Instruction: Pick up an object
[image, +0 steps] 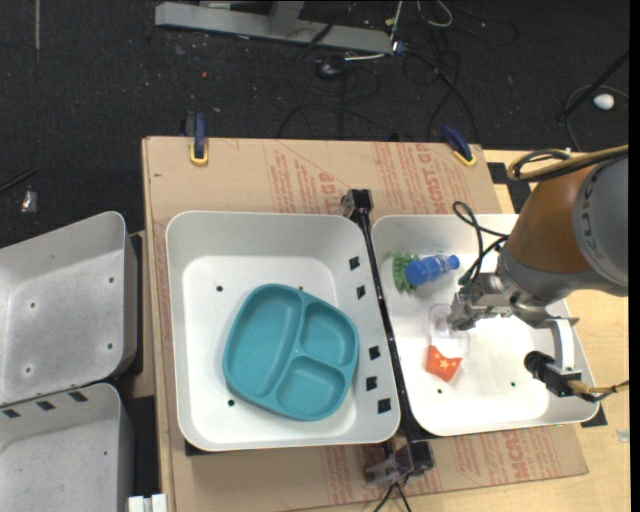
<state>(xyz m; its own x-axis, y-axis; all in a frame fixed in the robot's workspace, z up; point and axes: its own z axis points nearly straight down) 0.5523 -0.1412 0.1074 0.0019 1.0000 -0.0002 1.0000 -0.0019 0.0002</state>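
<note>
At far left a loose white panel (60, 300) lies off the table. The left bin (190, 250) holds a teal divided plate (291, 351), lying flat near its middle. Past the black divider, the right bin (500, 400) holds the candidates: a blue bottle (433, 268) with something green (403, 272) touching its left end, lying on its side with its long axis running roughly left to right near the bin's far wall, and a small red-orange piece (443, 364) nearer the front. The claw (462, 315) hangs between them; the red piece lies just below and slightly left of it in the picture, the bottle just above and left. Something pale or clear seems to sit right under the claw, too faint to name. Whether the claw is open or closed cannot be told from this angle. The red piece looks the nearer target, a short drop away. The table (300, 170) is brown board, clamped at its far edge, on a dark floor with cables.
</note>
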